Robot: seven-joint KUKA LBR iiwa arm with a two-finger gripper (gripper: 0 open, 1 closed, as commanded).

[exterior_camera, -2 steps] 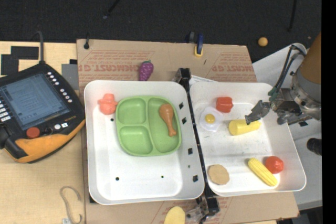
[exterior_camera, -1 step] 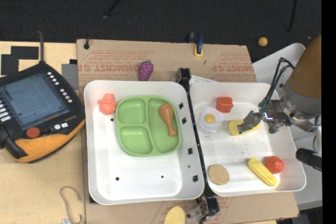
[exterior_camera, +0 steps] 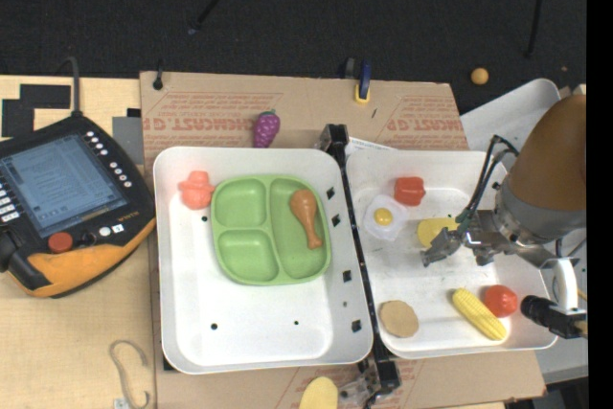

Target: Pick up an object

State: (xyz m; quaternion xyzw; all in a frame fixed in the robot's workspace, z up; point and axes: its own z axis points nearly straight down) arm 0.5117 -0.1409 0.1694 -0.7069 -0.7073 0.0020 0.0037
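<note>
Nearest the lens, at six o'clock, one yellow lemon-like toy (exterior_camera: 319, 392) is lying on the cardboard below the bins. Above it, two white bins are sitting side by side: the left bin (exterior_camera: 192, 330) is holding one green divided plate (exterior_camera: 268, 230), one drumstick (exterior_camera: 306, 216) lying in the plate's right compartment, and one pink toy (exterior_camera: 194, 191) at the plate's ten o'clock. The right bin (exterior_camera: 436, 335) is holding six pieces: one red block (exterior_camera: 409, 191), one fried egg (exterior_camera: 383, 219), one yellow piece (exterior_camera: 436, 230), one round cookie (exterior_camera: 398, 318), one corn cob (exterior_camera: 478, 314) and one tomato (exterior_camera: 500, 301). The arm is reaching in from three o'clock, its gripper (exterior_camera: 438, 250) hanging low over the right bin; whether its fingers are spread or pressed together cannot be told, and nothing is visibly pinched. The yellow piece is lying just beside the gripper tip, at its twelve o'clock, seemingly the likeliest target. The corn cob, long axis running from ten to four o'clock, is lying at the gripper's five o'clock, touching the tomato. One purple grape bunch (exterior_camera: 266, 127) is resting on the cardboard beyond the bins.
</note>
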